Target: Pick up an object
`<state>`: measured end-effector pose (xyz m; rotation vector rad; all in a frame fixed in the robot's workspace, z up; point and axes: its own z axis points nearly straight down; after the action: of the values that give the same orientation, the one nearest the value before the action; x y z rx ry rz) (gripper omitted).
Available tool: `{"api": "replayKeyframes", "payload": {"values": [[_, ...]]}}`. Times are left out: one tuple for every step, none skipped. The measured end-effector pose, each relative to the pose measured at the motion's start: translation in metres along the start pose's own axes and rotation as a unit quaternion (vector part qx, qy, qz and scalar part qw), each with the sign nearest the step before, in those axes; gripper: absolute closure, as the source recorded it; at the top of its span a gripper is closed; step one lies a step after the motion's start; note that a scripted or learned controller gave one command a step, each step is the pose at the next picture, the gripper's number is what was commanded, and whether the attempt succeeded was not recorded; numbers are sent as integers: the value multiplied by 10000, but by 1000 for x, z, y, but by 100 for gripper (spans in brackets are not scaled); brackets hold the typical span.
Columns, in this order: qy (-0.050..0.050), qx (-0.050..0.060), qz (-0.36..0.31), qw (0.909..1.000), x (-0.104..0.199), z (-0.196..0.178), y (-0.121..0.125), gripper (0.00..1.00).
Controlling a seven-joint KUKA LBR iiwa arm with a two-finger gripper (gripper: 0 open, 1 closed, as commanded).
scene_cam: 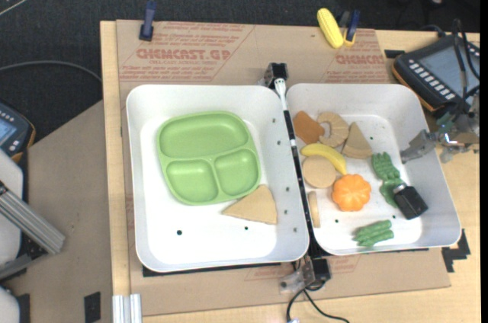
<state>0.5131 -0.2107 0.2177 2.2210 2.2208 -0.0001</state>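
Note:
The right bin (435, 222) holds several small items: a yellow banana (323, 155), an orange round fruit (351, 192), a brown piece (307, 127), tan wooden pieces (341, 132), two green vegetable toys (385, 166) (374, 233) and a black block (409, 202). In the left bin (145, 184) lie a green divided plate (207, 156) and a tan wedge (253, 206). My gripper (419, 146) reaches in low over the right bin's right rim, just above the upper green toy. Nothing shows held in it.
A yellow clamp (330, 27) and a blue clamp (146, 20) sit on the cardboard at the back. A dark pendant with cables (435, 74) lies at the back right. A black divider clip (276, 73) marks the seam between the bins.

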Motion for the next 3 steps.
{"api": "replayKeyframes", "payload": {"values": [[-9,-16,-6,10000,0,-11,1,100],[-1,-33,-23,10000,46,-76,-34,100],[-1,-36,-35,10000,102,-132,-32,100]]}}
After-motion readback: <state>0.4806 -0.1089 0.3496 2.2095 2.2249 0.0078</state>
